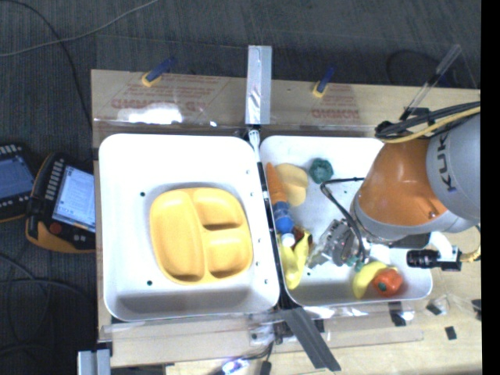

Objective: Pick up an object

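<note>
You see the bench (156,92) spread under everything, with the two white bins side by side on it. The left bin (125,162) lies well away from the gripper, across the middle divider, and a yellow divided plate (201,233) sits flat in its middle. The right bin (344,147) is the one the arm (414,186) reaches into, its grey body and orange band hanging over the bin's right half, up and to the right of the gripper.

The gripper (337,244) hangs low over the right bin's floor, near the front. You cannot tell how far its fingers are spread, since the metal parts blur together, and you see nothing clearly caught between them.

Just to the gripper's left a banana (294,262) lies along the bin's left wall, close to the fingers but not plainly touching. Below and to the gripper's right, a yellow fruit (367,276) rests against the front wall with a red-orange piece (388,283) touching it. Farther off, up and to the left, an orange bottle with a blue cap (279,201) lies along the divider, and a pale yellow rounded object (294,180) sits beside it. A small teal ball (321,169) lies above the gripper, near the back of the bin. A black cable (336,198) loops from the arm down toward the gripper.
</note>
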### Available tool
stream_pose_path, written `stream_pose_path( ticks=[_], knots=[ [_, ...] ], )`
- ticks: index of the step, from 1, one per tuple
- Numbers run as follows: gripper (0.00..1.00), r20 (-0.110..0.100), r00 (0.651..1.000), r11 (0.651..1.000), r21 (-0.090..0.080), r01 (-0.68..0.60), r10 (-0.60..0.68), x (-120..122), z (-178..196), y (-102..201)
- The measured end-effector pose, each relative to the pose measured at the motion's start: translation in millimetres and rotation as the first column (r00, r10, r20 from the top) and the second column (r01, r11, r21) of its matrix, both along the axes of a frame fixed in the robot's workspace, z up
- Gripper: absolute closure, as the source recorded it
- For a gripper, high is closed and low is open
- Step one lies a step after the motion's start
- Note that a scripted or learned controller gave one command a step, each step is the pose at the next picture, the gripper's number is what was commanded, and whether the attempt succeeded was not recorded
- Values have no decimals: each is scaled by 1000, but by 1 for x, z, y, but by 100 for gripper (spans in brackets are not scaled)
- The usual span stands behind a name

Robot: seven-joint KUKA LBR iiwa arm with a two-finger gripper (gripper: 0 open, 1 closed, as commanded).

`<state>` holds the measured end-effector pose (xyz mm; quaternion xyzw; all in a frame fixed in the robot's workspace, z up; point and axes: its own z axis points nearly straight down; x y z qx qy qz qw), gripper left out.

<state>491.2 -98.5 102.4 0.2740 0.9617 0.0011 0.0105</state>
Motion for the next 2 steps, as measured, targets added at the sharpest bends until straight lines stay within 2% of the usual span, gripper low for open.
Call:
stream_pose_path(
  ticks=[1,2],
  knots=[
    [100,-13,983,983,2,-185,185,7,-10,-3],
    [100,-21,999,999,3,32,-32,46,81,12]
  ],
)
